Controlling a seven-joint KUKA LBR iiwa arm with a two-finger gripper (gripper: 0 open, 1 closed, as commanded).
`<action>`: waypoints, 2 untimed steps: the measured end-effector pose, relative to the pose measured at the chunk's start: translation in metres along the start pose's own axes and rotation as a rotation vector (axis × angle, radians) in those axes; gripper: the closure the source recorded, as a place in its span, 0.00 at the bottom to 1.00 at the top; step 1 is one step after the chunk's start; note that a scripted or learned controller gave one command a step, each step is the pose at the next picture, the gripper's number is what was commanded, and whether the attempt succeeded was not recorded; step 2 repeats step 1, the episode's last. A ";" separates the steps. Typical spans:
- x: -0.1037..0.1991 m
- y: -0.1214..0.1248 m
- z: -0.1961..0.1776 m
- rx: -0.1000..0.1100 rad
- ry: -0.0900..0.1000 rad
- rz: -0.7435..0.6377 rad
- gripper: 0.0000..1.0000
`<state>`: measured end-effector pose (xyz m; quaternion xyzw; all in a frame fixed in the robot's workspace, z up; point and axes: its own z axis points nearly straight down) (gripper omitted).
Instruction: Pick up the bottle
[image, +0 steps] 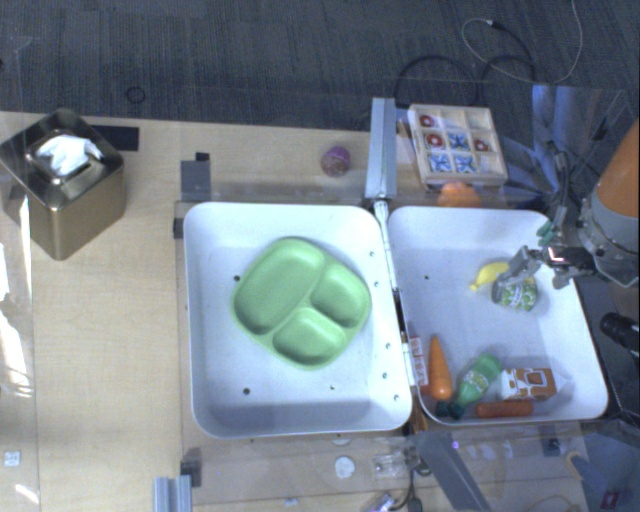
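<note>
The bottle (478, 379) is green with a dark cap. It lies tilted in the right bin (440, 250), near its front edge, between a carrot (438, 367) and a small brown-and-white carton (528, 383). My gripper (541, 269) hangs over the right side of that bin, well behind the bottle and apart from it. Its fingers are spread open with nothing between them. A crumpled green-and-clear packet (516, 294) lies just below the left fingertip.
A yellow banana (489, 275) lies left of the packet, and a red sausage (505, 408) in front of the bottle. The left bin (210, 330) holds a green divided plate (301, 300). A game board (458, 145) and an orange ball (459, 194) sit behind the right bin.
</note>
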<state>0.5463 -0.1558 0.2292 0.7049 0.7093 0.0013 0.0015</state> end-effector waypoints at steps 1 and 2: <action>0.006 -0.053 0.116 -0.001 0.000 -0.281 0.00; 0.006 -0.053 0.116 -0.001 0.000 -0.281 0.00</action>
